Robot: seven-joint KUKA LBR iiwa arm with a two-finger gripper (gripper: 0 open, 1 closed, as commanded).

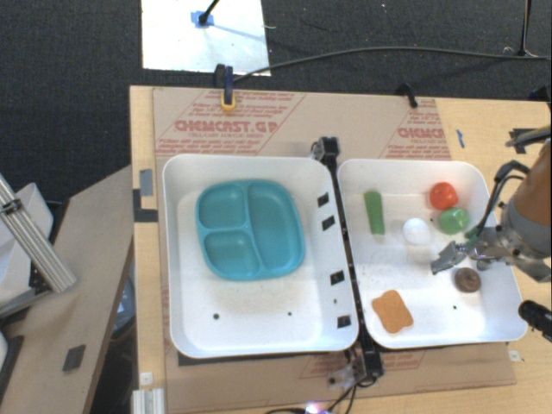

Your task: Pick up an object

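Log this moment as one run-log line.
gripper: over right bin, holding nothing seen | nearest: brown disc, white ball | left bin: teal tray

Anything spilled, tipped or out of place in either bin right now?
Nothing stands out. The teal tray lies flat in the left bin; the green stick, balls and orange piece lie loose in the right bin.

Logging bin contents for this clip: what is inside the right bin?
The right bin holds a green stick, red ball, green ball, white ball, brown disc and orange piece. The arm covers its right edge.
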